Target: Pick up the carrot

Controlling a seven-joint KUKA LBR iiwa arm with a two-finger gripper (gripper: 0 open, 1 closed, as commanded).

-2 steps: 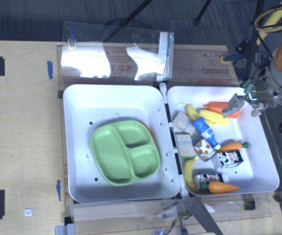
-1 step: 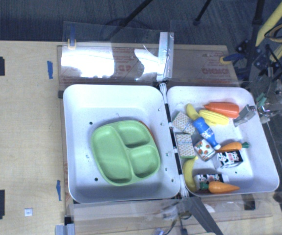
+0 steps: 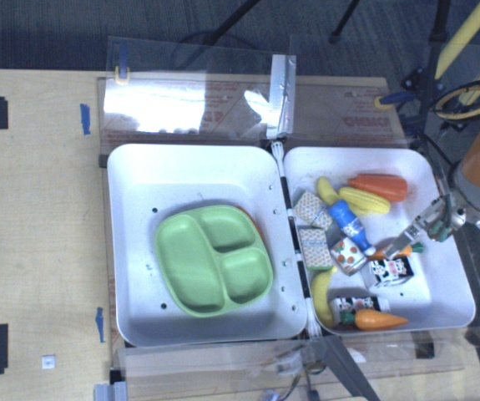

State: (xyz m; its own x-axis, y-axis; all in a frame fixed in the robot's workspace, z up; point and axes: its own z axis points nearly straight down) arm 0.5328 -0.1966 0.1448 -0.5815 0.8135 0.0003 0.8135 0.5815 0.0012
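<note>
Hovering near the right bin's (image 3: 452,286) edge, the pincer (image 3: 427,226), whose state I cannot tell, risks grabbing neighbouring clutter; the carrot (image 3: 379,319) lies well apart.

Two white bins side by side on tabletop (image 3: 39,224). Left bin (image 3: 131,174) holds green divided plate (image 3: 214,260). Right bin (image 3: 448,295) is cluttered: carrot (image 3: 379,319) at near edge, orange-red veg (image 3: 379,185) at far side beside yellow corn (image 3: 365,200), blue bottle (image 3: 346,220) mid-bin, banana (image 3: 322,297) along left wall. Tool (image 3: 413,239) low over right bin's right side, well apart from carrot.
</note>
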